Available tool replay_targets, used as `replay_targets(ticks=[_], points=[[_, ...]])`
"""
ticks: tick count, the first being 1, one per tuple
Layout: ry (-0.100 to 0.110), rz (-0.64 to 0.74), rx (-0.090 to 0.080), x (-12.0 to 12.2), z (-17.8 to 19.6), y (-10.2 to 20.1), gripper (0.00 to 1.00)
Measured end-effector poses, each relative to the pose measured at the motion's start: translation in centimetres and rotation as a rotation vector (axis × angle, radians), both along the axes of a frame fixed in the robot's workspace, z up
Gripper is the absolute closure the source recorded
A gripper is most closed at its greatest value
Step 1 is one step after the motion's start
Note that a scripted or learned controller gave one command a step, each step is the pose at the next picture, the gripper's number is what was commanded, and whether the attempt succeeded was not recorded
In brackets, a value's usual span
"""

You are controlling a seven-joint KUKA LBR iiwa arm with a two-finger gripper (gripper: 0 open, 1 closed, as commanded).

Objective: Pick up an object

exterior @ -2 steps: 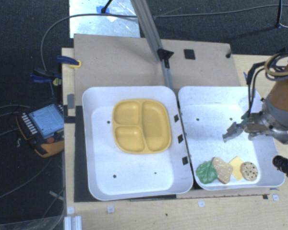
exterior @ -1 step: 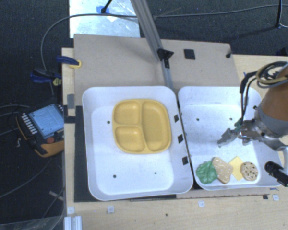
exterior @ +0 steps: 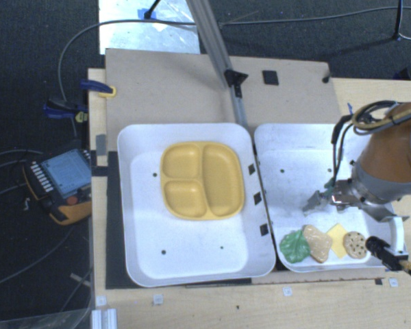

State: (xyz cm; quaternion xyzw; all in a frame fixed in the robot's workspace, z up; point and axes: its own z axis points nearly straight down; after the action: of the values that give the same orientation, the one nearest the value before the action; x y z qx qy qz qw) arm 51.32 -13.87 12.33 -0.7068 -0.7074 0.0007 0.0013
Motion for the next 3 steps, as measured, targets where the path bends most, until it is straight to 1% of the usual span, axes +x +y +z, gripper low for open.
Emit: replay_targets(ticks=[1, 3], points=[[-0.005, 0.001, -0.001, 0.1, 1.3, 0.0, 1.0], [-0.01, 0.004, -0.003, 1.0, 10.9, -0.5, 1.0]])
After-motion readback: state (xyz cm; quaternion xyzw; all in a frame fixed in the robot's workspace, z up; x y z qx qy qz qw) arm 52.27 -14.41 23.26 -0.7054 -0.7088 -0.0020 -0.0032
